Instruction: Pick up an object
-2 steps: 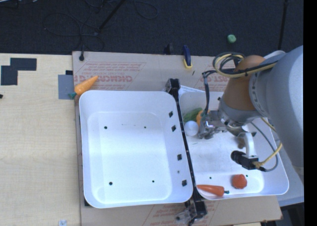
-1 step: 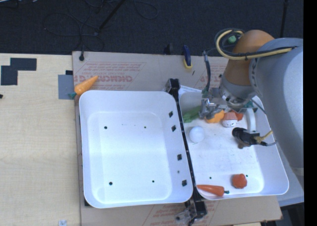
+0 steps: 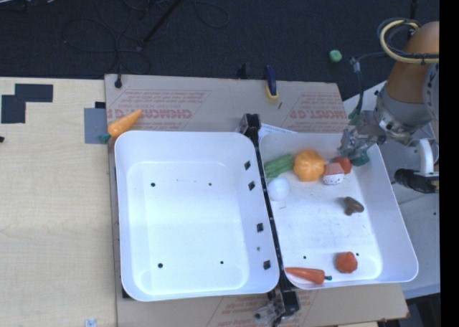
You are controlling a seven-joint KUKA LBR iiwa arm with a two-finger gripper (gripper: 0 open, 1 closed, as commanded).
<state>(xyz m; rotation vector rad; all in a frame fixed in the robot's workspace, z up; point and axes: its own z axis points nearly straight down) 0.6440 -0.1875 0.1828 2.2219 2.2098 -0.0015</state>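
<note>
White plastic, two shallow bins side by side on the surface (image 3: 57, 196), both lying on a cardboard sheet (image 3: 215, 103). Left bin (image 3: 183, 211) is bare white inside. Right bin (image 3: 373, 239) carries the lot. From the right comes the arm (image 3: 409, 82), grey with its orange band, hanging over that bin's far right corner. Its pincer (image 3: 355, 143) sits just above the rim there, and I cannot tell how it stands from this angle.

Now the objects: an orange round fruit (image 3: 309, 166) near the far wall, a green piece (image 3: 278, 166) just beside it on the left, a white ball (image 3: 277, 189) close below that. A small red-and-white toy (image 3: 335, 172) lies right by the pincer. A brown lump (image 3: 353, 206) mid-bin, a red carrot-like piece (image 3: 307, 274) and a little red fruit (image 3: 346, 262) near the front. One orange carrot (image 3: 123, 122) lies outside, on the cardboard.
</note>
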